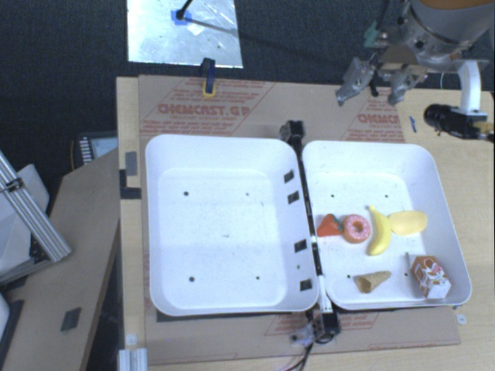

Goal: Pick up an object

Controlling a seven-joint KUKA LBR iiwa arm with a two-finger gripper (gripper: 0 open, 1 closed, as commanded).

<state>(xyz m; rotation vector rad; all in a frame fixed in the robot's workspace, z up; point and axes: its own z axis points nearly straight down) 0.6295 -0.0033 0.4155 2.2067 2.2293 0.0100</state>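
Observation:
My gripper [377, 86] hangs high above the back edge of the right bin [363, 161], its two fingers spread open with nothing between them. Below it, in the right bin's near half, lie a red strawberry-like piece [330, 226], a pink donut [356, 228], a yellow banana [378, 231], a pale yellow lemon-like piece [407, 222], a tan cone [372, 281] and a small red-and-white carton [430, 277]. All these things sit well forward of the gripper.
The left bin [224, 222] lies beside the right one, joined by a black clip strip [303, 215]. A shiny metal sheet [184, 22] lies behind the bench. A yellow clamp [209, 83] stands at the cardboard's back edge.

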